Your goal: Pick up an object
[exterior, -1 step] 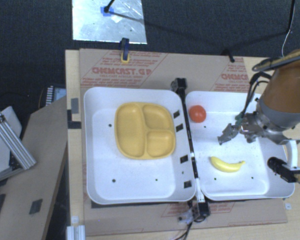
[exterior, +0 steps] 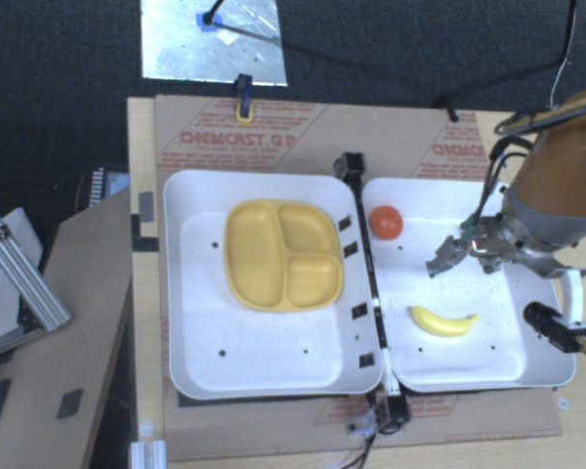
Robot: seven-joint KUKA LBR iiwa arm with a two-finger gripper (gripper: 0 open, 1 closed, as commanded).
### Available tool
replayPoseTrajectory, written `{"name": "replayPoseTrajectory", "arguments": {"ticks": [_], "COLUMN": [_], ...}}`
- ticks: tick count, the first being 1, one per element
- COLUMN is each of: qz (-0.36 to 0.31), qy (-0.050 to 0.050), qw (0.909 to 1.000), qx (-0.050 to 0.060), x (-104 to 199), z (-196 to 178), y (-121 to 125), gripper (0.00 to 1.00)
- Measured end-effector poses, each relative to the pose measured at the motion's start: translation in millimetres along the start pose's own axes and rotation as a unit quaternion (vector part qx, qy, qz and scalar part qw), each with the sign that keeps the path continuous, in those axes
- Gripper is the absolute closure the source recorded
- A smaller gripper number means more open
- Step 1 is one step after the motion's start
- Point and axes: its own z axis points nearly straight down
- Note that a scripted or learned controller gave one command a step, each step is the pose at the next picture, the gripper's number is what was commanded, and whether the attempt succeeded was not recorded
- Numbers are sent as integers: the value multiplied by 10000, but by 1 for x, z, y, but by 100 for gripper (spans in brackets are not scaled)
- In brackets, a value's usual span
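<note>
Pincer [exterior: 447, 260] hangs above the right bin [exterior: 420, 374], state indeterminable; banana [exterior: 443, 321] likely light, soft, bruisable, best gripped gently across its thick middle.

Red print "CHEMCAST G P" reads on the brown sheet [exterior: 273, 125] under the bins, near its far edge. A second, partial print toward the right is cut off, illegible.

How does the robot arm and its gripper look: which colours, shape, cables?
The arm is bulky and rounded, orange on its upper part and grey below. A thin dark cable loops beside it. The gripper is small, dark grey metal, with narrow fingers.
</note>
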Motion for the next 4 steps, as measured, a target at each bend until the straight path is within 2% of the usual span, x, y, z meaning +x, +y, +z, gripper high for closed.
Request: {"name": "replayPoseTrajectory", "arguments": {"ticks": [2,3,4], "qz": [17,15,19], "qy": [6,2,0], "qw": [10000,10000,10000], "qx": [28,6,-6], "x": [1,1,1], "z": [115,122,111], "y": [-12,-12,-11], "gripper": [0,0,100]}}
